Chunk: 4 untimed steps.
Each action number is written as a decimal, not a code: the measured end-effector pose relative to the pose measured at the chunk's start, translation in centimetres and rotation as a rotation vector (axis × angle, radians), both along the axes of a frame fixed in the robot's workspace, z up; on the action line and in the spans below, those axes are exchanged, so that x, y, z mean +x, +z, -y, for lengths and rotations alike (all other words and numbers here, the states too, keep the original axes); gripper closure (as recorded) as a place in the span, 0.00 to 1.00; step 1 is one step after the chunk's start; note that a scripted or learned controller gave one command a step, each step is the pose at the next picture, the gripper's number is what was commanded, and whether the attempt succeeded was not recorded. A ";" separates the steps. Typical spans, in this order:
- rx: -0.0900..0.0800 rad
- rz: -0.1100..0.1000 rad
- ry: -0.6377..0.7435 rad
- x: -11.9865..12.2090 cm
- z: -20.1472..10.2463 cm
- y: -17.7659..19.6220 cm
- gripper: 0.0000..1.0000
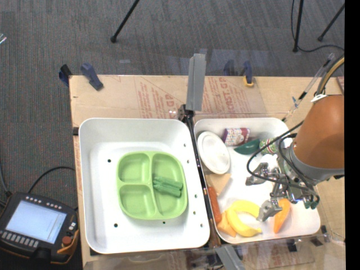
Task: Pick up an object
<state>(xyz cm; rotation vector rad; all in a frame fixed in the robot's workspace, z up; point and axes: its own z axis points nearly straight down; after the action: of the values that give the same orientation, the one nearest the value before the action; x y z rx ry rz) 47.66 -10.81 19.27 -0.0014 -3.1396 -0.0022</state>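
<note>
My gripper (279, 202) hangs low over the front right part of the right bin (256, 122), under the arm's orange band (322, 134). Just below it lies an orange carrot-like piece (281, 217), partly covered by the gripper. To its left lies a yellow banana (243, 214). An orange wedge (225, 226) and a long thin carrot (214, 204) sit by the bin's left wall.
The right bin also holds a white round plate (214, 152), a purple can (236, 135), a dark green piece (247, 147) and a pale cheese wedge (222, 183). In the left bin (95, 145) a green divided plate (135, 179) bears a green object (167, 185).
</note>
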 end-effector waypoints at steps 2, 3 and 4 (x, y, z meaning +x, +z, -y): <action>0.001 0.003 0.444 6.7 -2.5 -10.5 0.00; 0.000 0.004 0.447 6.7 -2.7 -9.6 1.00; -0.002 0.015 0.474 9.5 -8.0 0.0 1.00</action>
<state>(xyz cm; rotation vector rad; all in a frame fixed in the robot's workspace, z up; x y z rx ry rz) 57.18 -2.85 19.26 0.7393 -3.0662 0.0014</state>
